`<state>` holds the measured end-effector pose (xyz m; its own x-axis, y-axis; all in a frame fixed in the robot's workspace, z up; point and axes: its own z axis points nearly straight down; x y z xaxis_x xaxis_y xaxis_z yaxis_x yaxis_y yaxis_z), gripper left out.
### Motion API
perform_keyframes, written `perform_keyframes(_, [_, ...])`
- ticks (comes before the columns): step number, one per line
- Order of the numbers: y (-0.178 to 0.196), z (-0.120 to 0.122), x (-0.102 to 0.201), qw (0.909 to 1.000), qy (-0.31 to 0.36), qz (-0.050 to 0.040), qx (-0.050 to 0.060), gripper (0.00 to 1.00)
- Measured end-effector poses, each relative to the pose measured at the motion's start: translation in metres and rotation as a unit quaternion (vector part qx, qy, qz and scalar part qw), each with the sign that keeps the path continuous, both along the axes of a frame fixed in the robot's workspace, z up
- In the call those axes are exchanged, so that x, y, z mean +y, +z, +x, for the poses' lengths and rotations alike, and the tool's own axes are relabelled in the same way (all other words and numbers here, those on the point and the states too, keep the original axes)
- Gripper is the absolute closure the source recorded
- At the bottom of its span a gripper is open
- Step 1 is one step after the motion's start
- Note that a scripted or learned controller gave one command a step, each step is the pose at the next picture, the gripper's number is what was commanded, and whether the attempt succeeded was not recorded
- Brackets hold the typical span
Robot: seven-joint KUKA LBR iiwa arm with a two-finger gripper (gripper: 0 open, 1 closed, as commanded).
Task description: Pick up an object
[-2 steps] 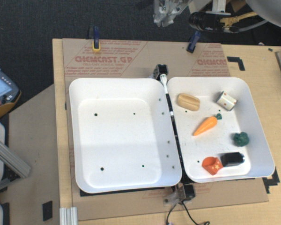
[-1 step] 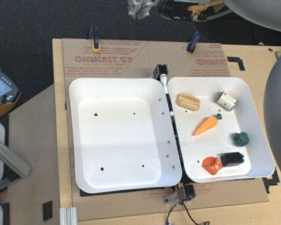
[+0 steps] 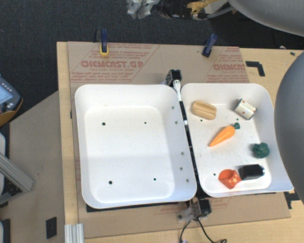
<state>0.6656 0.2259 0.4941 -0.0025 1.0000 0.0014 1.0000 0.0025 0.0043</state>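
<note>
Surface: brown board, clamped so it stays put.
Left bin: bare.
Right bin: holds the things to pick.
Gripper: parked high at the far edge (fingers blurry, cannot tell).
Carrot: middle of right bin, apart from bread, easy to grab.

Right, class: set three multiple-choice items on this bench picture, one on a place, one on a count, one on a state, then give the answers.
1. Where does the orange carrot-shaped toy lie?
A. right white bin
B. left white bin
C. brown board

2. How many things lie in the right bin?
A. three
B. six
C. eight

3. The two-finger gripper is
A. pressed into the left bin
B. above the far edge of the bench
C. touching the carrot

Answers: 1 A, it lies mid-bin; 2 B, six separate items there; 3 B, it hangs beyond the board.
</note>
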Motion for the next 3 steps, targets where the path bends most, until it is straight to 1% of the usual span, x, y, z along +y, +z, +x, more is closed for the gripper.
perform_keyframes(1, [-0.088,-0.028,-0.099,1.0,-0.005,-0.0022,0.007,1.0])
perform_keyframes(2, [-0.137,0.001,-0.084,1.0,-0.001,-0.0013,0.004,1.0])
perform_keyframes(3, [-0.062,0.001,-0.006,1.0,0.002,0.0011,-0.002,1.0])
